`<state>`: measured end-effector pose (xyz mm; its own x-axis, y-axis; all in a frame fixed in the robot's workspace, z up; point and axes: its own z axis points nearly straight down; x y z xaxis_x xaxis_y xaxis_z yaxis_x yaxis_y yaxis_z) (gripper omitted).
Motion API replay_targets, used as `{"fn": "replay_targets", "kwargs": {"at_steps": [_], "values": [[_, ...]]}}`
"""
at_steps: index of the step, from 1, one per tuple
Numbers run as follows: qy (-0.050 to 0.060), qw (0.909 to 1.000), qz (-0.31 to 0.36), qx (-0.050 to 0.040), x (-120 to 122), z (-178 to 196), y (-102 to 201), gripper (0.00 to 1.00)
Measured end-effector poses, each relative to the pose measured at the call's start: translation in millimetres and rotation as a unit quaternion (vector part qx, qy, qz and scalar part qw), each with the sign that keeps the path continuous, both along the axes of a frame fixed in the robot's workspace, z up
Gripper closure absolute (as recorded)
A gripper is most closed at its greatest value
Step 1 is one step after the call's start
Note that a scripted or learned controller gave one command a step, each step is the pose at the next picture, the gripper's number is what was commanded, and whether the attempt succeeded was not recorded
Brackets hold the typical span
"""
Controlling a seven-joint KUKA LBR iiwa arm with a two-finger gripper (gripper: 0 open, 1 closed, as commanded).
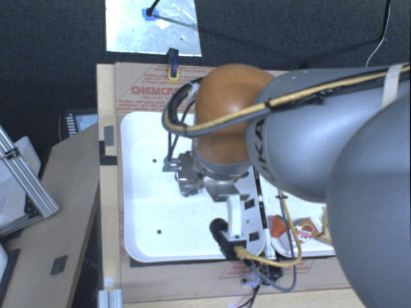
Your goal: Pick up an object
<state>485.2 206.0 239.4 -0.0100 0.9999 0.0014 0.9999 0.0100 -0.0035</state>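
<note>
My arm reaches in from the right, its orange band [230, 111] and grey wrist hanging over the left white bin [144, 191]. The gripper [186, 179] points down into this bin near its middle, largely hidden under the wrist. No object shows between or beside the gripper on the bin floor. In the right bin, a red and orange object [280, 226] and a packet with red and white print [307, 230] lie just right of the arm's cables.
A cardboard sheet [149, 85] lies under the bins, with a yellow and blue clamp [173, 64] at its far edge. A shiny foil sheet [153, 18] sits behind. Aluminium framing [26, 178] stands at the left. The large grey arm link [340, 146] covers the right side.
</note>
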Motion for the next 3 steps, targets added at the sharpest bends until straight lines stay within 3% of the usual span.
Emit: {"fn": "replay_targets", "kwargs": {"at_steps": [1,2,3], "values": [[0.001,1.0,-0.002,-0.0009,0,-63,30,1.0],[-0.004,1.0,-0.008,-0.0017,79,-81,-39,1.0],[-0.003,1.0,-0.004,-0.0002,76,-70,-34,1.0]]}}
